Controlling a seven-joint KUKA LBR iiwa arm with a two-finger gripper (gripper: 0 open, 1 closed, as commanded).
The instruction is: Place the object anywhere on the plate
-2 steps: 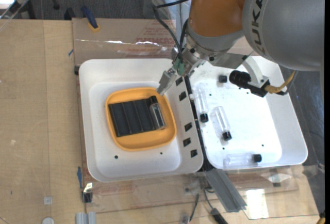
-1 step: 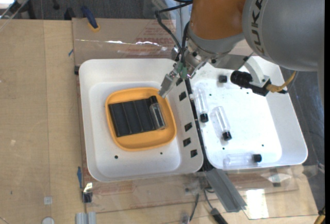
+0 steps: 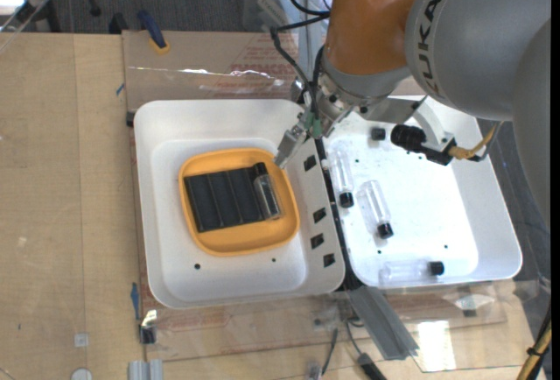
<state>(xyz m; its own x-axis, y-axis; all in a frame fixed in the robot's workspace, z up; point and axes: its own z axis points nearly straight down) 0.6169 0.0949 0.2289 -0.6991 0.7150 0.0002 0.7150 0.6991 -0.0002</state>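
Resting on the dark ridged insert of the orange square plastic plate (image 3: 198, 235) in the left white bin (image 3: 157, 194), a clear tube with a black cap (image 3: 266, 192) appears placed. The gripper (image 3: 296, 139) hovers just above the plate's right corner; its jaw state cannot be told. Judged complete, pending withdrawal.

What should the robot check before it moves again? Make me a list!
1. Yellow plate sits flat in the left bin: ok.
2. Plate has free room: not ok, a black ridged block and a clear vial cover most of it.
3. Vials to pick lie in the right bin, like this one: ok.
4. Hand is holding something: cannot tell.
5. Hand is over the plate: not ok, it hangs near the wall between the bins.
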